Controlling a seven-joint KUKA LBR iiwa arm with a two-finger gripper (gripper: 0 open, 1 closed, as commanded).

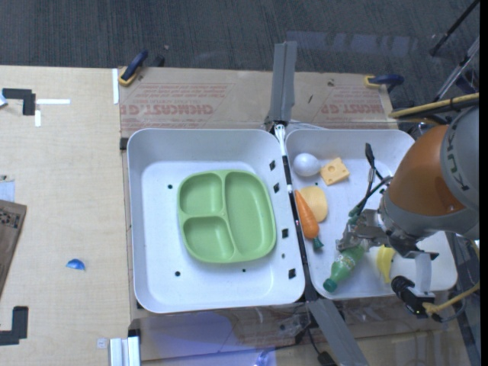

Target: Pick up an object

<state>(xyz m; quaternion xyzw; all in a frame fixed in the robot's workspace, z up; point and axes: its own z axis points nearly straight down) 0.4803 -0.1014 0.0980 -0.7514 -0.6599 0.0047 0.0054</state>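
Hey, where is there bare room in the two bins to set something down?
Left bin: bare floor all around the green plate, widest along its left wall and near edge. Right bin: crowded; egg, cheese, carrot and bottle fill its left half, and the gripper hangs over the middle. A small bare patch lies near its far right corner.

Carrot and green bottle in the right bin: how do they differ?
The carrot is orange; the green bottle is green. The carrot lies along the bin's left wall, clear of the gripper; the bottle lies slanted by the near edge, under the gripper. Both lie flat in the right bin.
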